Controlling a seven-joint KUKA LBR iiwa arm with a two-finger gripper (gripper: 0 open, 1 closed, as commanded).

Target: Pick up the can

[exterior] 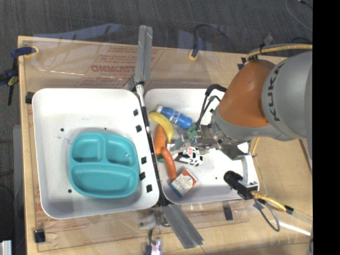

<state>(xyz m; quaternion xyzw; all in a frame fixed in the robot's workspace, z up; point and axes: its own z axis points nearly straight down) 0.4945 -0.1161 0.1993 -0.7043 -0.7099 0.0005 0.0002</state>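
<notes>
A blue cylinder with a white end, the likeliest can (176,117), lies on its side at the back of the right bin (212,190). It touches the banana (162,125). My gripper (192,141) hangs low over the middle of that bin, a little in front and to the right of the blue can. It sits just above a black-and-white cow toy (190,155). The arm's orange band (241,97) and grey wrist cover the bin's right side.
An orange carrot (163,152) lies along the right bin's left wall, and a small juice carton (184,183) sits near its front. The left bin (48,110) holds a teal divided plate (102,164). A black cable loops beside the gripper.
</notes>
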